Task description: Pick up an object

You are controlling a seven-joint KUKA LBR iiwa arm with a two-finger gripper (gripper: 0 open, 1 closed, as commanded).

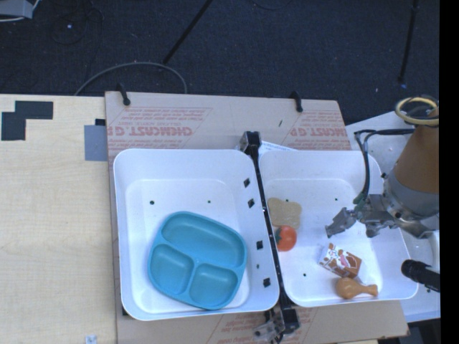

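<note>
Nearest the camera in my right bin: a drumstick, then a snack packet, a tomato, and bread behind that. My claw hangs just above the packet with nothing in it; can't tell how wide it's spread. I'd drop straight down onto the packet, squarely centered, avoiding the drumstick.

Small objects in right bin
</note>
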